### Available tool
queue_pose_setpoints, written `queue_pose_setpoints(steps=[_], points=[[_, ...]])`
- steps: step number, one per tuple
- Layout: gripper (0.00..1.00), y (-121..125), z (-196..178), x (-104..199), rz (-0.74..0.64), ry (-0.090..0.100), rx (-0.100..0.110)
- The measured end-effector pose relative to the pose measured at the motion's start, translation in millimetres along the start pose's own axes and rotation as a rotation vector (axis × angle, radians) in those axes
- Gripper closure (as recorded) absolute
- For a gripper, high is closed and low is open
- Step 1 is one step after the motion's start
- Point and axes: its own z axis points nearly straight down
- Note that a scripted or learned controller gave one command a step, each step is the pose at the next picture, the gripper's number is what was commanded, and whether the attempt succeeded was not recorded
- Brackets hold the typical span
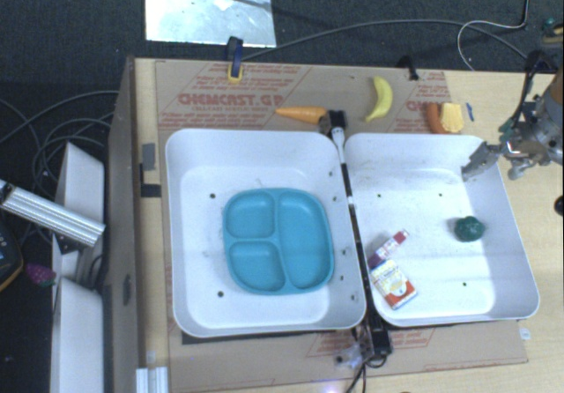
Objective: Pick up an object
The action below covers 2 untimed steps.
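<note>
bench (264, 87) bears two bins (189, 206), banana (381, 98), carrot (300, 114).

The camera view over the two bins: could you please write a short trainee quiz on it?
1. True or false: the blue divided tray lies in the left bin.
2. Which object in the right bin lies nearest the claw? A) dark green ball B) small packet C) marker
3. Fill in: the banana lies on the ___ behind the bins, not in a bin.

Key: 1 true; 2 A; 3 cardboard.
</note>
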Motion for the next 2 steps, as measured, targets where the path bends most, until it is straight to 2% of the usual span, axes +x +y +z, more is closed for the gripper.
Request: queue_pose_setpoints(steps=[1,2], points=[[0.0,5,-2,0,-0.002,0.0,-0.001],[0.0,19,19,0,-0.003,0.0,0.0]])
